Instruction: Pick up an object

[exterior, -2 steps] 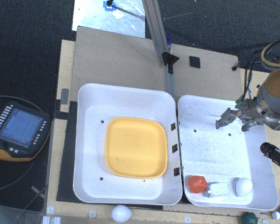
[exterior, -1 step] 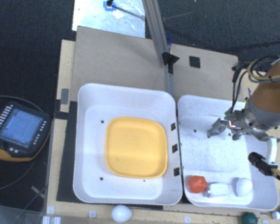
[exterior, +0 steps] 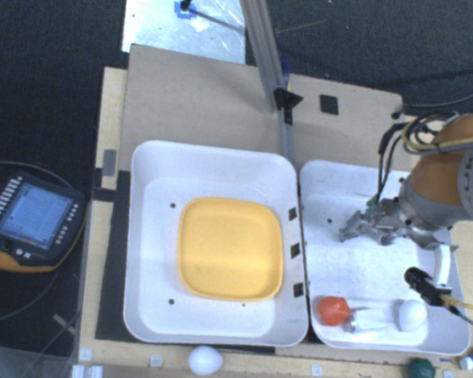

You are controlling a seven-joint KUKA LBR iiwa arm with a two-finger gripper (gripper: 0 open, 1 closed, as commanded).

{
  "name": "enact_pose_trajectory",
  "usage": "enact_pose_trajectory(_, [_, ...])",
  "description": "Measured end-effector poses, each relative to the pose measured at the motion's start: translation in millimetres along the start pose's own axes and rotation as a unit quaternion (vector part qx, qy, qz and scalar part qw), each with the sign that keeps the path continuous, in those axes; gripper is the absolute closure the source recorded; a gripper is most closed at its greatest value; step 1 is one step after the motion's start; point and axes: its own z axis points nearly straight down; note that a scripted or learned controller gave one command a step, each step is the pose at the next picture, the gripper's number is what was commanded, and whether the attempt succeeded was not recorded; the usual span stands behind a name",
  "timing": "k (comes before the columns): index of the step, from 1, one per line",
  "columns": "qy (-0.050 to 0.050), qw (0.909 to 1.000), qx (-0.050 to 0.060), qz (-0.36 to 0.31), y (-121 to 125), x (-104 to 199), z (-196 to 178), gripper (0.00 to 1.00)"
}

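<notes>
While the pincer (exterior: 353, 230) hangs low over the bare floor of the right bin (exterior: 332, 180), its metal fingers look slightly parted with nothing between them. The likeliest targets lie toward the bin's near rim: a red rounded object (exterior: 332, 309), a white egg-shaped ball (exterior: 410, 315) and a small pale piece between them. All appear light, smooth and hard, so they may slip or roll; gripping across the red object's widest part seems safest. Beyond the divider, a glossy yellow plate (exterior: 232, 248) sits in the left bin (exterior: 150, 233).
</notes>
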Motion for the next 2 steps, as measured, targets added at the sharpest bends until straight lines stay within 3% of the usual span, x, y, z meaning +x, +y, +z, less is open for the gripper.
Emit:
enact_pose_trajectory(1, [0.000,1.0000,-0.003,0.000,1.6,-0.3,-12.8,1.00])
enact_pose_trajectory(2, [-0.001,1.0000,-0.004,0.000,2.8,-7.0,-73.9,1.00])
